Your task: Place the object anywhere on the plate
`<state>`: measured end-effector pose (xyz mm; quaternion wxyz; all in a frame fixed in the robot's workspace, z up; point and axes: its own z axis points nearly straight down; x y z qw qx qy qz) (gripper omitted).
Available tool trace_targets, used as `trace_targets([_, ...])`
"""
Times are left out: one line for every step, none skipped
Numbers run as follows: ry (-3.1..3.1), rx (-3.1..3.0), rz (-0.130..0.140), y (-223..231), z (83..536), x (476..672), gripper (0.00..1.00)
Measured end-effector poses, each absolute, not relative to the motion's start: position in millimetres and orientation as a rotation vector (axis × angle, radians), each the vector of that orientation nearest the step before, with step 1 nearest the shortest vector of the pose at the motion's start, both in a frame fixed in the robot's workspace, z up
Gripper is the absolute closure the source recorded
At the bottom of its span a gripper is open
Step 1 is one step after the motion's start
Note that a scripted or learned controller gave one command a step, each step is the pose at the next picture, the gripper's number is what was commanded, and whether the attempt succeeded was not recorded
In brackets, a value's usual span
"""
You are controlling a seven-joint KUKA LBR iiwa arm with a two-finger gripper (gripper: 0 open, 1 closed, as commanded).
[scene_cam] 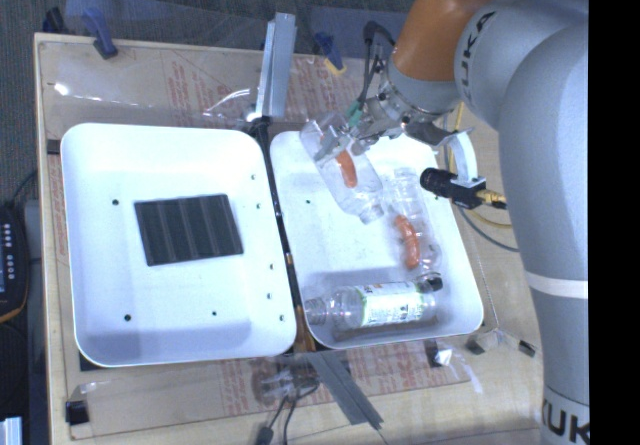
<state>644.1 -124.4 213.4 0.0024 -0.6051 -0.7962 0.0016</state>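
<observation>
At six o'clock in the right bin [462, 305] we see a clear bottle with a white label [372, 307] lying on its side against the near wall. Just beyond it, at about four o'clock in that bin, lies a second clear bottle with orange inside [408, 233].

Farther back, toward twelve o'clock, a third clear bottle with orange inside [345, 176] sits tilted directly beneath the hand [352, 138]. We judge this to be the task's object; it lies at the hand's six o'clock, touching or nearly so. We cannot tell whether the hand grips it, since the fingertips merge with the clear plastic.

The dark ridged plate [189, 229] rests in the left bin [90, 158], at about eight o'clock from the hand, across the divider between the bins.

We see these risks: slick, round plastic could slip from a shallow pinch, the bottle could catch the divider during the crossing, or it could roll off the plate once released.
</observation>
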Motion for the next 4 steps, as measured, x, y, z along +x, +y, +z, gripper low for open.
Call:
trace_targets([-2.526, -1.859, 0.008, -59, 189, 603.0, 1.00])
trace_targets([-2.714, -1.568, 0.008, 15, 188, 574.8, 1.00])
trace_targets([-2.764, -1.484, 0.006, -1, 206, 629.1, 1.00])
trace_targets([-2.794, -1.425, 0.007, 54, 210, 552.1, 1.00])
